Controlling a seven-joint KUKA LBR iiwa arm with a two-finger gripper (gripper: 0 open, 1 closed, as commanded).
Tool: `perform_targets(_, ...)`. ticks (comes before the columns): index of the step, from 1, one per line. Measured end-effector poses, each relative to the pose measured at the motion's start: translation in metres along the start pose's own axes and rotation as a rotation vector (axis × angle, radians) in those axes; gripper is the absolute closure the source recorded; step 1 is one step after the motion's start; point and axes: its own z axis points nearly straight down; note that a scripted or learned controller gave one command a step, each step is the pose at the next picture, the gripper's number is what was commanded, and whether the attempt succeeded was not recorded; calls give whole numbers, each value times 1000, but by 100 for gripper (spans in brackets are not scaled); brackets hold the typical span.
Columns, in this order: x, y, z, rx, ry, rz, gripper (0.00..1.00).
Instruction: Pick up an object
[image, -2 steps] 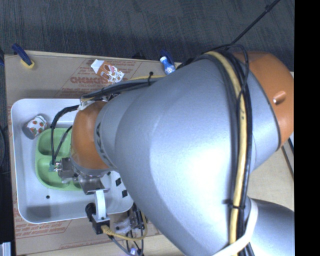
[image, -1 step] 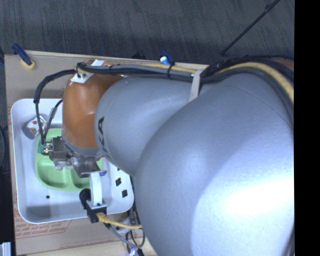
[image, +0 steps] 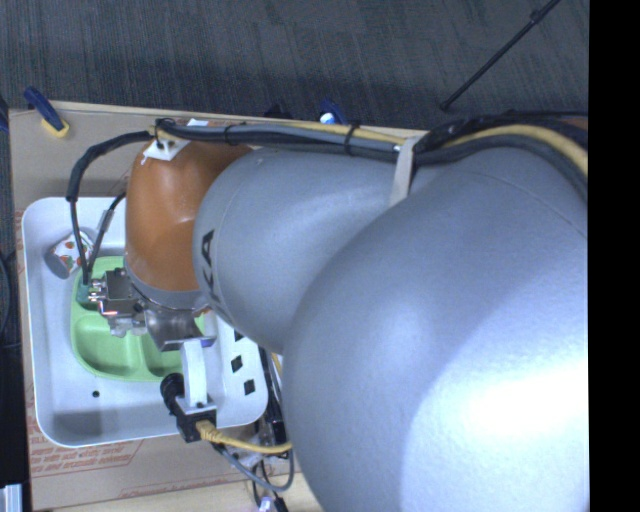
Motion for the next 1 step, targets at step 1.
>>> perform_targets(1,1,1,-10,0,1,-9,100)
